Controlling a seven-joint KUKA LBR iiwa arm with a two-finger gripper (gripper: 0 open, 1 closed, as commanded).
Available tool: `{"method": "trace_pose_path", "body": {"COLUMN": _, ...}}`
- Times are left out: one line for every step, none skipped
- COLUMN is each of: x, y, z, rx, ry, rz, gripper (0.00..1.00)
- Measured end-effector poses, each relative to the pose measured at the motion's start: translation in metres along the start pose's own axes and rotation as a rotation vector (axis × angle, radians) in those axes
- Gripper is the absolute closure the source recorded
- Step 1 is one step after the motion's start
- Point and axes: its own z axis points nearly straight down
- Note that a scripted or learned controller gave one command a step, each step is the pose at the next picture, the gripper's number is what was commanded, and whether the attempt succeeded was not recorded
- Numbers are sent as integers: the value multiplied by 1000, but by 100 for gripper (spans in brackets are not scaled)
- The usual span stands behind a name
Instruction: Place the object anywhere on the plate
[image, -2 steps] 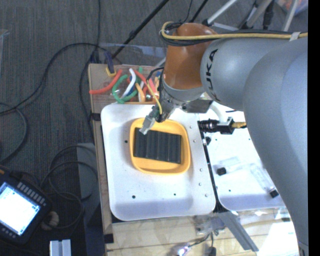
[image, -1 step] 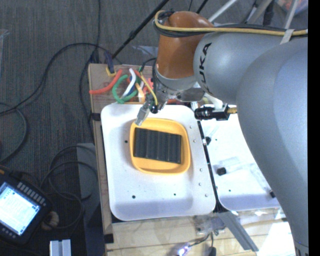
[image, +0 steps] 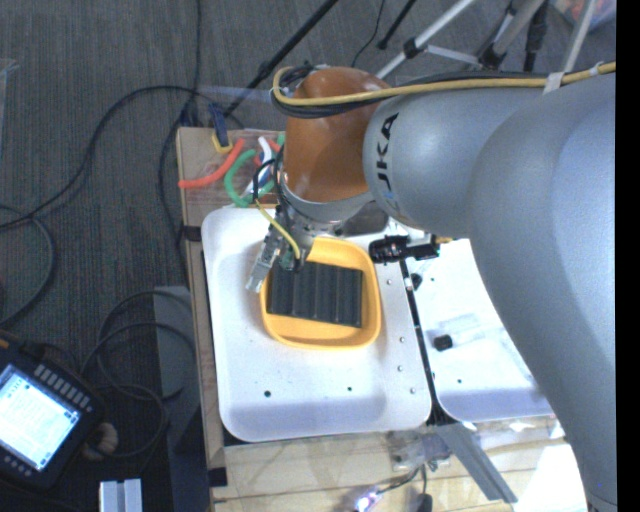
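Note:
A yellow plate (image: 368, 325) sits in the left white bin (image: 300, 400), toward its back. A black ribbed slab (image: 318, 295) lies flat on the plate and covers most of its middle. My gripper (image: 266, 262) hangs from the orange-banded wrist over the plate's back-left rim, just left of the slab's near corner. The wrist and cables hide much of the gripper.
The right bin (image: 490, 385) holds a small black piece (image: 443, 342) beside a clear bit (image: 466, 325). Red, green and white cables (image: 232, 170) lie on the bench behind the left bin. The big grey arm covers the view's upper right.

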Motion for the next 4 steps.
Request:
{"method": "trace_pose_path", "body": {"x": 53, "y": 42, "z": -35, "rx": -1, "ry": 0, "rz": -29, "gripper": 100}}
{"method": "trace_pose_path", "body": {"x": 20, "y": 70, "z": -19, "rx": 1, "ry": -3, "rz": -90, "gripper": 100}}
{"method": "trace_pose_path", "body": {"x": 8, "y": 102, "z": -30, "rx": 0, "ry": -4, "rz": -176, "gripper": 100}}
{"method": "trace_pose_path", "body": {"x": 37, "y": 93, "z": 11, "rx": 0, "ry": -2, "rz": -314, "gripper": 100}}
